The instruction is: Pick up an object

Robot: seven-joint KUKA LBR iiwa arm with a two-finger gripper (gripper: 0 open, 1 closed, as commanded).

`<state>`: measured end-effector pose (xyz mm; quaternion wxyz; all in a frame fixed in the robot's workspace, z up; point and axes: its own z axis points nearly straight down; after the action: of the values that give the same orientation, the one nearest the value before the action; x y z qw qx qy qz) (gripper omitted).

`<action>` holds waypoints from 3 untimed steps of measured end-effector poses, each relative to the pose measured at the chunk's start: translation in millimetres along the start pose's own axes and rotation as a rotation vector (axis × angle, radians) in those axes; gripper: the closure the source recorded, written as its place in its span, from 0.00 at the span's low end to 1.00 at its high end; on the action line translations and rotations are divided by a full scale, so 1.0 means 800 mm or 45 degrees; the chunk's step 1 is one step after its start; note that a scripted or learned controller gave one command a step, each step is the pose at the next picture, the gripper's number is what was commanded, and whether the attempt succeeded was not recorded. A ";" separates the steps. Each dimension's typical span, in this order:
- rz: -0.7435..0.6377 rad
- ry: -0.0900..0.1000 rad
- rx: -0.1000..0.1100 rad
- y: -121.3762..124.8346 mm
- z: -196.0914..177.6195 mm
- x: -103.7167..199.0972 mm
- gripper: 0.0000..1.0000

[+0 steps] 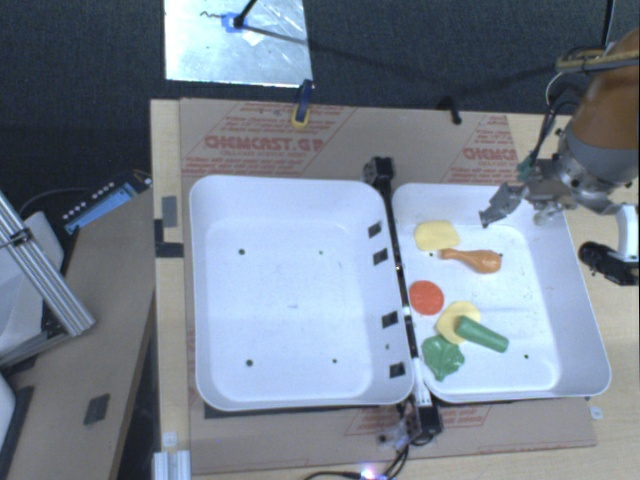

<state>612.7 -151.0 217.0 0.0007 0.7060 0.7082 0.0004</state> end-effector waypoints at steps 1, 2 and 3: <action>-0.002 -0.001 -0.014 -0.010 0.144 0.044 0.00; -0.007 -0.001 -0.010 0.075 0.164 0.079 0.00; -0.005 -0.001 -0.007 0.073 0.150 0.077 1.00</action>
<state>670.7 -89.6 97.1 0.0030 0.7046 0.7096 0.0023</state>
